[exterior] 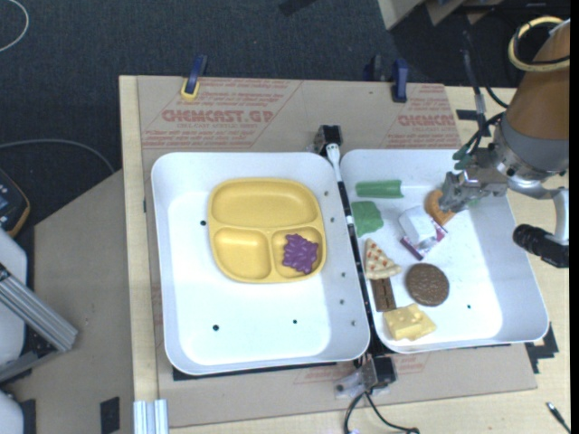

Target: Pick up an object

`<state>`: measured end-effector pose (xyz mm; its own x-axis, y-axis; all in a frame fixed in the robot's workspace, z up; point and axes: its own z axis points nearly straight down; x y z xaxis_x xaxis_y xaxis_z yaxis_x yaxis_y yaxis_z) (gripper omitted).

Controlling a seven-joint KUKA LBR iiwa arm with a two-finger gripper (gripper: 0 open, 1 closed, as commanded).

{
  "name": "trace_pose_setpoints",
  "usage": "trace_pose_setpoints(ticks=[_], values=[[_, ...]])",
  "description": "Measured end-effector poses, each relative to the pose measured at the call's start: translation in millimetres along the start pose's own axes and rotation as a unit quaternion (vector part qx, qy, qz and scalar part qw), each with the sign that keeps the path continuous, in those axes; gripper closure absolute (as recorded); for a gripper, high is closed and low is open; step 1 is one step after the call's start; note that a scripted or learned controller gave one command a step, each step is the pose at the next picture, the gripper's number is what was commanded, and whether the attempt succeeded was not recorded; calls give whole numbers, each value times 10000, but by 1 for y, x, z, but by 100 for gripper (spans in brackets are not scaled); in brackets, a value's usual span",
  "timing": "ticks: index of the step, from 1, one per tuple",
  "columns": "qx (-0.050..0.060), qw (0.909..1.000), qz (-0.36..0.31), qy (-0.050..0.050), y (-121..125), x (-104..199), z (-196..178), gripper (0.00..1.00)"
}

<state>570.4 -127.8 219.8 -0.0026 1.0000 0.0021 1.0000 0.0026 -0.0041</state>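
Since the claw (450, 197) hangs over the right bin (507, 319) at a small orange-brown piece (438, 208), it does best dropping straight onto it, clear of the wrapped packet (420, 231) beside it. Whether it is open or clamped cannot be told.
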Motion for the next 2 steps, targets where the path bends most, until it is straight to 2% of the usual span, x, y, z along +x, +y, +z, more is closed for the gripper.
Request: trace_pose_setpoints(ticks=[1,2], values=[[-1,10000,-5,3,-21,47,9,100],[-5,10000,-18,9,-47,104,-3,100]])
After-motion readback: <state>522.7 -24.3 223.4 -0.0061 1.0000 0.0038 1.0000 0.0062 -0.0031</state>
